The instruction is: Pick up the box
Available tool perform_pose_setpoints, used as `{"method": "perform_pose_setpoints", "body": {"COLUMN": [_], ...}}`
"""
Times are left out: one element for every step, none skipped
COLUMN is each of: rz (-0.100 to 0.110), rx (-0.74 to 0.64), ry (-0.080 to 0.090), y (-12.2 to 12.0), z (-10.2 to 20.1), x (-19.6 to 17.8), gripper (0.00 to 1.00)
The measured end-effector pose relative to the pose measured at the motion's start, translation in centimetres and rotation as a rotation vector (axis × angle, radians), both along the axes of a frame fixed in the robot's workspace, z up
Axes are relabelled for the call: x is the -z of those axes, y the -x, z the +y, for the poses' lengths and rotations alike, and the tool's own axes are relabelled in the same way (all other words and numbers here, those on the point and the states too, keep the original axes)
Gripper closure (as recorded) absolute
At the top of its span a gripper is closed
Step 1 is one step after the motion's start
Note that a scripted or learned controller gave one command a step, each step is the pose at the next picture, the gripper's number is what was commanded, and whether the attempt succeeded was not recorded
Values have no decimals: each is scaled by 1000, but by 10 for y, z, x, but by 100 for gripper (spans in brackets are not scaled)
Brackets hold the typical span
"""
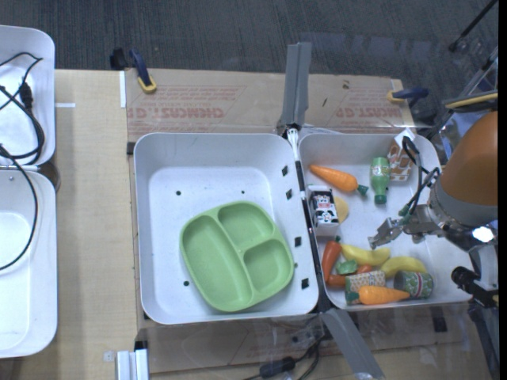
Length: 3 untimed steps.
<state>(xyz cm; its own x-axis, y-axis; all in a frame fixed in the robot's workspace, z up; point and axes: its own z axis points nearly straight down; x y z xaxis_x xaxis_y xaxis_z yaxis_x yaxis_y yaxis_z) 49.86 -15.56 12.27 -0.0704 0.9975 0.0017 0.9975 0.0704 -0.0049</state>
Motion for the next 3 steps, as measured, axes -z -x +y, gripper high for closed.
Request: {"method": "perform_pose_setpoints", "body": {"rz": [0, -2, -3], "rx": [37, 115, 169], "ry": [1, 2, 3], "y": [-18, -97, -84], "z": [40, 25, -43], "x": [33, 33, 17], "gripper": [0, 0, 0]}}
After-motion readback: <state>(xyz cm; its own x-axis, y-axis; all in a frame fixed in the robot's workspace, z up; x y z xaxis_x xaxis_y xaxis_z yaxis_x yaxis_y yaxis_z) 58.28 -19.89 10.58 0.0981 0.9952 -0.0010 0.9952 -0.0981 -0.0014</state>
